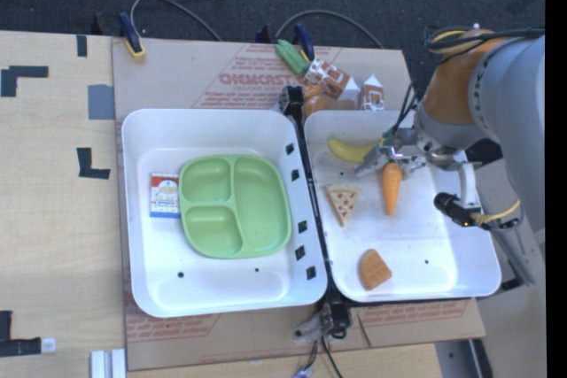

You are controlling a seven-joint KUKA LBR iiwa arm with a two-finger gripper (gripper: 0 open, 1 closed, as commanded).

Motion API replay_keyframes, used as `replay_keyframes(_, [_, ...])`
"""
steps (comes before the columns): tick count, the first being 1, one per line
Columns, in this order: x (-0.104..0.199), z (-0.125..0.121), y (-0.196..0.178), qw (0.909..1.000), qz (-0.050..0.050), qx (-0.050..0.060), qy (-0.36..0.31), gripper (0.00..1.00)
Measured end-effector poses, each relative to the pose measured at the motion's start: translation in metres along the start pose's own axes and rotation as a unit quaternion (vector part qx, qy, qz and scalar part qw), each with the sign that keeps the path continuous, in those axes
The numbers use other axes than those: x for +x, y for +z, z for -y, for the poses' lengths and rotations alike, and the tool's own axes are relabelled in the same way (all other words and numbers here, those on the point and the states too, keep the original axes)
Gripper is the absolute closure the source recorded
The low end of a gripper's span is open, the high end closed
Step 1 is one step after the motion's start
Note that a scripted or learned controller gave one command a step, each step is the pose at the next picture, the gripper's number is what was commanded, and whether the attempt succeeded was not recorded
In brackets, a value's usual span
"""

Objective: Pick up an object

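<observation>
1. Nearest, toward the front of the right white bin [478, 279]: tan rounded nugget-shaped toy [374, 268], lying alone, well apart from the tool [396, 157]. No hazard expected here, barring a low sweep of the arm.
2. Further in: triangular toy pizza slice [342, 202], near the wall between the bins. Risk of a nudge through sideways dragging of the neighbouring piece instead of a straight lift.
3. Beside the slice: orange toy carrot [391, 188], lying flat on the bin floor, pointed end toward the front, thick end at the tool. Judged the likely target. State of the tool: cannot be told, whether spread or pressed together. Not confirmed as held. Probable failures:
   - closing on the smooth tapered body and squeezing it out;
   - closing above it and rising with nothing;
   - gripping one end only, with swing or drop on lift.
4. Just behind: yellow toy banana [348, 150], near the tool. Risk of catching both pieces at once, or of shoving the banana toward the bin wall.
5. To the side, in the left white bin [142, 270]: green divided plastic plate [236, 205] and small printed box [165, 195]. Well apart; no interference expected.
6. Farthest, on the desk [53, 190] behind the bins: brown-and-white packets [330, 81]. Out of the working area.
</observation>
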State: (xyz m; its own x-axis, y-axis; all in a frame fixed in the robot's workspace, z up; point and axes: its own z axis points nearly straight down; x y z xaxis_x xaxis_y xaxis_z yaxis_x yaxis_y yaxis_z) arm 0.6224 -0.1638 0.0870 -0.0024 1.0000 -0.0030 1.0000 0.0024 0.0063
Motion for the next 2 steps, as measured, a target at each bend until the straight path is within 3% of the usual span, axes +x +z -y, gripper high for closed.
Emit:
replay_keyframes(1, [-0.001,0.0,-0.01,1.0,0.001,0.0,0.0,1.0])
replay_keyframes(2, [0.09,0.004,-0.098,1.0,-0.002,0.003,0.0,1.0])
